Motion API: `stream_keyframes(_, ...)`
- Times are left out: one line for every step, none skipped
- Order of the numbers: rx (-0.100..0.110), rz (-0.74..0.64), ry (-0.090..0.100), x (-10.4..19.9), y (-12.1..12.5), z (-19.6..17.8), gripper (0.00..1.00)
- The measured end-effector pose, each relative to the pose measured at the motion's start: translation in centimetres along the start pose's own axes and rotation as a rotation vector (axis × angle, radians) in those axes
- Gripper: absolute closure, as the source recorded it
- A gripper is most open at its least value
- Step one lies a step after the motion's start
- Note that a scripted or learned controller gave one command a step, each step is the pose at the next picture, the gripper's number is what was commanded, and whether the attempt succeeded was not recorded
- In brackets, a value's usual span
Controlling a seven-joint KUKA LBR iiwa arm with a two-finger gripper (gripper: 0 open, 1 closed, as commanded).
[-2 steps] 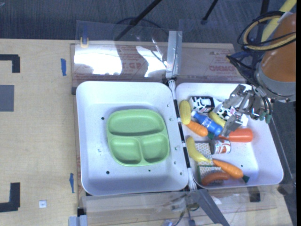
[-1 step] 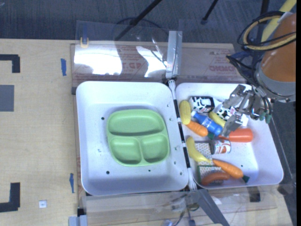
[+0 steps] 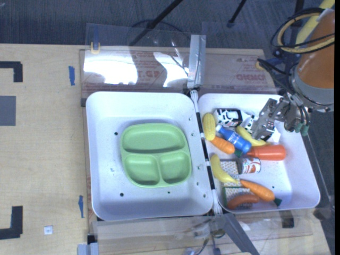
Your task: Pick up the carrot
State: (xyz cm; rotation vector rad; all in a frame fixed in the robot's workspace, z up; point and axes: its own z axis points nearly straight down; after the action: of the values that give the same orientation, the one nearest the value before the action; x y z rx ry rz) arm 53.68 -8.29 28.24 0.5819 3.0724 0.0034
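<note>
The carrot [image 3: 257, 189], orange with a green tip at its right end, lies flat near the front of the right bin [image 3: 307, 169]. A second orange, carrot-like piece [image 3: 222, 145] lies by the bin's left wall, under a blue bottle [image 3: 234, 138]. My gripper [image 3: 262, 127] hangs over the back middle of this bin, above a yellow banana [image 3: 251, 137] and just behind an orange-red piece [image 3: 268, 152]. It is well behind the green-tipped carrot and apart from it. Nothing shows in its grasp.
The right bin also holds a corn cob [image 3: 209, 126], a black-and-white packet [image 3: 229, 116], a second banana [image 3: 221, 170], a small can [image 3: 249, 167] and a red sausage [image 3: 242, 201]. A green divided plate [image 3: 155, 154] sits in the left bin [image 3: 101, 142].
</note>
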Motion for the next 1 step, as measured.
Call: stream_keyframes(0.0, 0.0, 0.0, 0.0, 0.0, 0.01, 0.0)
